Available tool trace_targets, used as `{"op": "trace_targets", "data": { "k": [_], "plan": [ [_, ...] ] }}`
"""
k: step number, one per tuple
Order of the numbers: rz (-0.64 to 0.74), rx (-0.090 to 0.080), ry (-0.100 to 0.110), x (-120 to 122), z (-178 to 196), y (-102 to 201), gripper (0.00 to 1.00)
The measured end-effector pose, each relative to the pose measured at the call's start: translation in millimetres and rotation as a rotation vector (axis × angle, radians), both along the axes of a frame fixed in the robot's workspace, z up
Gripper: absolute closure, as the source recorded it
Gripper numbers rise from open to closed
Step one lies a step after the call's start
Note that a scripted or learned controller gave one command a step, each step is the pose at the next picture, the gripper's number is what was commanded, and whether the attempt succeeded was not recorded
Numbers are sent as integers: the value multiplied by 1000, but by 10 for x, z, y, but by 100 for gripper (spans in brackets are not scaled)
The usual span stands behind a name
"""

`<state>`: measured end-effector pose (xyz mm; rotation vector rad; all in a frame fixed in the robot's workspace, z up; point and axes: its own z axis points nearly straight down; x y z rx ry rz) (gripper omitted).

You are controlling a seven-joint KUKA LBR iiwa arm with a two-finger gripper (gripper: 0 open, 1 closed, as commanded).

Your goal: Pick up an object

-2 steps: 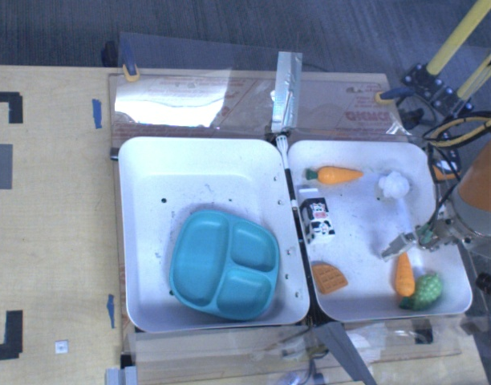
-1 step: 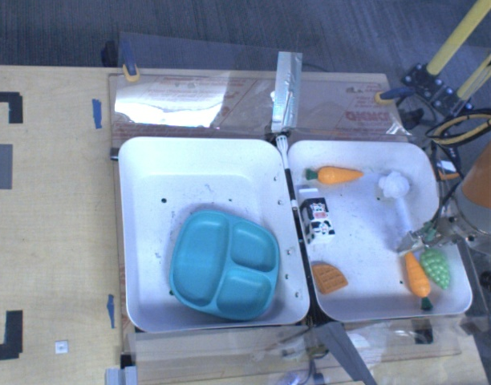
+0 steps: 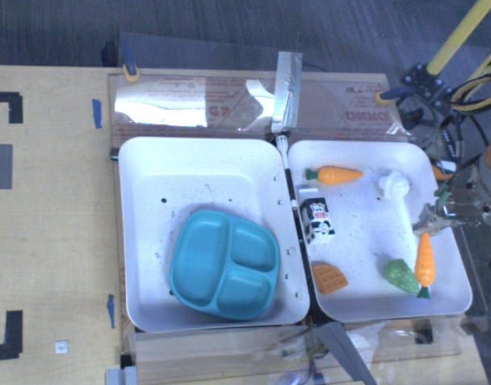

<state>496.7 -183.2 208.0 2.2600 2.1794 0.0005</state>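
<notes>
The arm enters from the right edge of the camera view, low over the right-hand bin's outer rim. Its metallic claw sits at that rim, pointing left into the bin, just above the upper end of a carrot that lies upright along the right wall. Whether the claw is spread or pressed together cannot be told at this angle, and nothing is visibly held between its parts.

Right bin contents: a second carrot lying across the upper part; a white object near the top right; a small black-and-white carton against the left wall; an orange ridged piece at the lower left; a green leafy item touching the lower end of the upright carrot.

Left bin: a teal divided plate rests in the lower half, tilted toward the lower right corner.

Surroundings: both bins sit side by side on a pale wooden desk with black corner marks and blue tape tabs. A clear plastic sheet lies behind the bins. Dark carpet floor lies beyond. Cables and a yellow pole stand at the upper right.
</notes>
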Motion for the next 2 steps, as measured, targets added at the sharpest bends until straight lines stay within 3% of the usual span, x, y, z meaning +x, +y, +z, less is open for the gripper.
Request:
{"op": "trace_targets", "data": {
  "k": [1, 2],
  "plan": [
    [-91, 2, 0, 353, 629, 947, 100],
    [97, 2, 6, -45, 616, 842, 100]
  ]
}}
